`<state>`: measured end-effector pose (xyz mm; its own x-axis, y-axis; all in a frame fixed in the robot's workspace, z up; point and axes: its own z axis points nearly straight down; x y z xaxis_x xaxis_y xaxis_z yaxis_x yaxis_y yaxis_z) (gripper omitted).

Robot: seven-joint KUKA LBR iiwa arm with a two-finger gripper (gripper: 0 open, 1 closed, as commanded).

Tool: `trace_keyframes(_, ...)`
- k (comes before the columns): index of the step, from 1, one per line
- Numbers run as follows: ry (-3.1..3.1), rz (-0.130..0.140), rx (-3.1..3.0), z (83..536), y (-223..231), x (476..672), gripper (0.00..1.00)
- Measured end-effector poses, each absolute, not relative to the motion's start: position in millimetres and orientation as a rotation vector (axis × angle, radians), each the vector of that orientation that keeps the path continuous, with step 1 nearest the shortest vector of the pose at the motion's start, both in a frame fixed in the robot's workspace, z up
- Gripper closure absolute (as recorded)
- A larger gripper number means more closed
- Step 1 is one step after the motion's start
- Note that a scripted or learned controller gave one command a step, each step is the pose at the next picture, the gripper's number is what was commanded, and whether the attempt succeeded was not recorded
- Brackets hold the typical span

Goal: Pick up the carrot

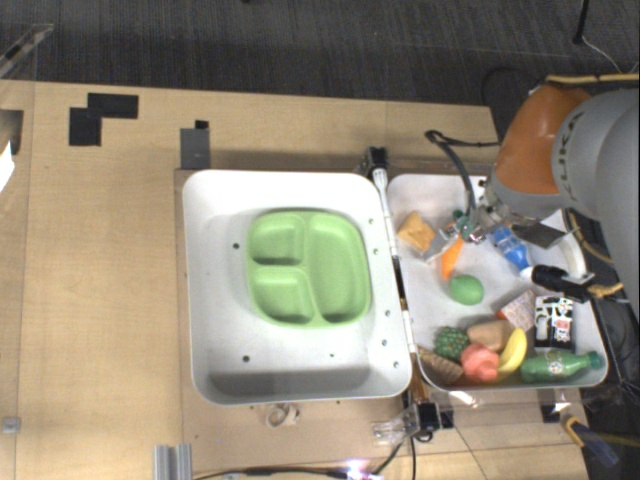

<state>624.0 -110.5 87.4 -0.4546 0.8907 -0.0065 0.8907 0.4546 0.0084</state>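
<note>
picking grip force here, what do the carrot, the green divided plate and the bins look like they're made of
Carrot: probably moulded toy plastic, judging by its flat, uniform orange; finish too small to tell.
Green divided plate: likely plastic, one even pale green with soft rounded compartment ridges, matte to slightly satin.
Bins: seemingly thin formed white plastic, with rounded corners and a mild sheen on the walls.

- The carrot point(453, 256) is small, orange and tapered.
- It lies tilted, narrow tip pointing down and left.
- It sits in the upper middle of the right bin point(420, 200).
</note>
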Motion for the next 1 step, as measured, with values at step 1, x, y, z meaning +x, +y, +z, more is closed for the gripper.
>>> trace_keyframes(1, 2.67, 0.011, 1.62, 100.4, -109.1, 627.3, 1.0)
